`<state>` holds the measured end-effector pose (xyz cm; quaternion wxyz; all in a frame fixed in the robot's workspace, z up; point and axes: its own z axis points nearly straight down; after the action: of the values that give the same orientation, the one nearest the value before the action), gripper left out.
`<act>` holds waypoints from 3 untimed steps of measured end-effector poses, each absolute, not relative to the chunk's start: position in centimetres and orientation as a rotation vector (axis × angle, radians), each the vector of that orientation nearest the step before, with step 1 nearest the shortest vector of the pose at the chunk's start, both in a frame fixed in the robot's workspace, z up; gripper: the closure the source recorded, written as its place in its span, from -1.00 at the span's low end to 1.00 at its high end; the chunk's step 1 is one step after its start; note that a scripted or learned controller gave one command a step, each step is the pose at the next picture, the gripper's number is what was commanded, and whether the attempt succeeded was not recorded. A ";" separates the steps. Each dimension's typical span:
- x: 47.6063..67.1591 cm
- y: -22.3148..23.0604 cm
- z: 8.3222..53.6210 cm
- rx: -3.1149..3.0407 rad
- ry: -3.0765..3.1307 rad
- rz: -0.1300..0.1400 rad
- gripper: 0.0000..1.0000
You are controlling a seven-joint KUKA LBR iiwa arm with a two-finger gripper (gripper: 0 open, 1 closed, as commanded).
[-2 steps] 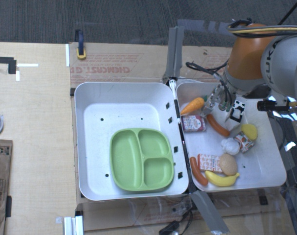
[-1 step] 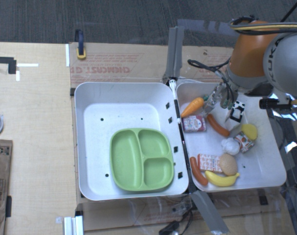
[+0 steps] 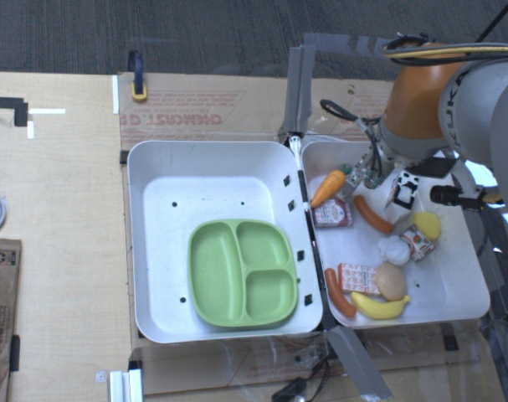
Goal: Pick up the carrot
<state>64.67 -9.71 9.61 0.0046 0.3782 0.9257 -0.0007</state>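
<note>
My gripper (image 3: pixel 364 177) hangs low over the back of the right bin (image 3: pixel 471 296), just beside the carrot's (image 3: pixel 327 188) leafy end. Finger state: cannot tell, the wrist hides them. The carrot lies tilted against the bin's left wall, orange tip toward the divider, apparently not between my fingers. Near it: a red packet (image 3: pixel 331 214), a sausage (image 3: pixel 372 214), a banana (image 3: pixel 379 307). The left bin (image 3: pixel 153 224) bears a green divided plate (image 3: pixel 242 272).
</note>
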 end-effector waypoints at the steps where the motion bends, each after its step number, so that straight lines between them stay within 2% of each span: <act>1: 64.2 -9.5 9.2 1.190 2.918 -0.006 -1.00; 2: 64.8 -10.5 9.1 0.911 3.026 -0.020 -1.00; 3: 65.3 -10.3 10.2 0.908 3.006 -0.008 1.00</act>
<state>65.26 -10.33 10.24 0.0007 0.2893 0.9572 -0.0025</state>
